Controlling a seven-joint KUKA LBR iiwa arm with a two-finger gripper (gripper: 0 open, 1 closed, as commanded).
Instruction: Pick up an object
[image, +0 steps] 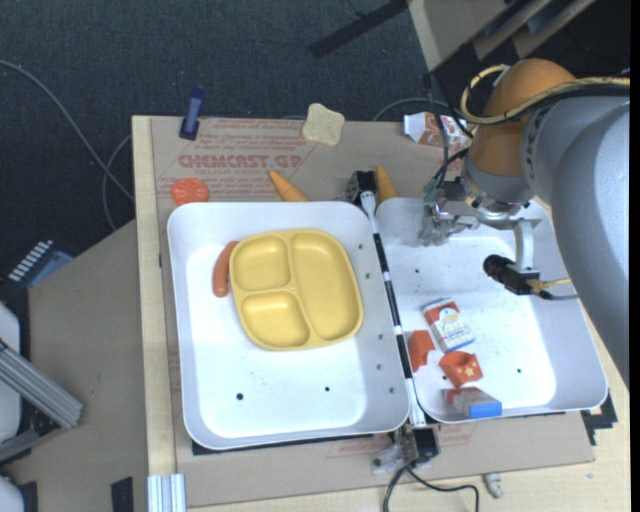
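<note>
Over the far left corner of the right bin (560, 395) we see the gripper (441, 224), low above bare white floor. The grey arm (590, 160) comes in from the right, with its orange band (520, 115) just above the wrist. Whether the jaws are spread or pressed together we cannot tell, as the wrist covers most of them, and we see nothing between them.

The things to pick lie nearer us in the same bin, well apart from the gripper. A small red and white carton (449, 325) sits near the middle. Just beside it, against the bin's left wall, is a flat red piece (419, 347). A red box (461, 368) lies just in front of the carton, and a blue-topped block (479, 405) sits at the near rim. These four form a loose cluster, though we cannot tell which of them touch.

The left bin (300, 405) holds a yellow plate (295, 288) with three compartments, lying flat. A sausage (221, 270) lies along the plate's left edge and seems to touch it.

Other things sit on the brown board (230, 155) beyond the bins:
- a bread slice (323, 123) at the far edge
- a blue marker (191, 112) at the far left corner
- an orange disc (189, 190) by the left bin's corner
- a carrot (287, 186) against the left bin's far rim
</note>
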